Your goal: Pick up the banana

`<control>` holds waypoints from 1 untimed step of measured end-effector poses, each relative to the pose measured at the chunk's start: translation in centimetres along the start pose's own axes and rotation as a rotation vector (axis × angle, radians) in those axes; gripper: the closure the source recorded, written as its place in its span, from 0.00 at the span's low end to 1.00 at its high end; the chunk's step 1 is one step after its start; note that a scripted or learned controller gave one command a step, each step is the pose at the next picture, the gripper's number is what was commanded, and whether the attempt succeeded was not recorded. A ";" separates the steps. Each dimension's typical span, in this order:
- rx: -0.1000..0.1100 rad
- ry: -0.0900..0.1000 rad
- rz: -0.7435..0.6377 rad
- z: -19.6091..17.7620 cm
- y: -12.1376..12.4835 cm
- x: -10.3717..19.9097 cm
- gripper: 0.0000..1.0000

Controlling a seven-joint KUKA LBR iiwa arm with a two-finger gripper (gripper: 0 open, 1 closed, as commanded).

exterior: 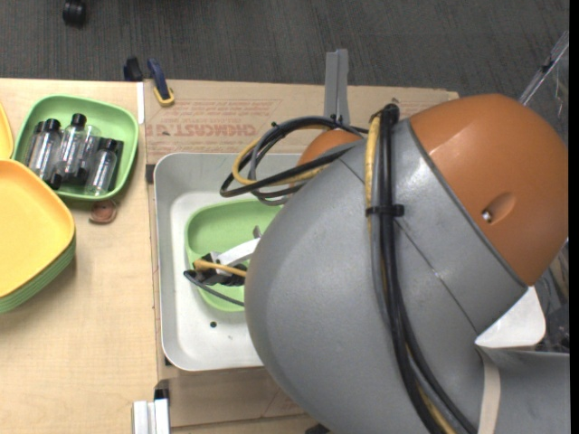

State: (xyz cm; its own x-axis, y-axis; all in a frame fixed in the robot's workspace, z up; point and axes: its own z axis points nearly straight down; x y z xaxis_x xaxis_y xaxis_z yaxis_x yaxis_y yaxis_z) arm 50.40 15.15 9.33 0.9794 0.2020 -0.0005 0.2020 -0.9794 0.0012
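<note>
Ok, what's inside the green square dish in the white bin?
The green square dish holds dark and yellowish pieces at its near edge; the grey arm covers the rest, so more cannot be seen.

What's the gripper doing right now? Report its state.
Gripper: cannot be told; the grey arm covers most of the white bin.
</note>
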 end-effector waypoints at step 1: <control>-0.003 -0.005 -0.083 -11.3 -6.5 1.7 1.00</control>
State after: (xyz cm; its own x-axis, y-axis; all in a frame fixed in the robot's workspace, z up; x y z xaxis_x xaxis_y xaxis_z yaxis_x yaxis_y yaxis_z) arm 50.79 21.84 20.60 0.9592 0.2825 -0.0057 0.2825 -0.9592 0.0037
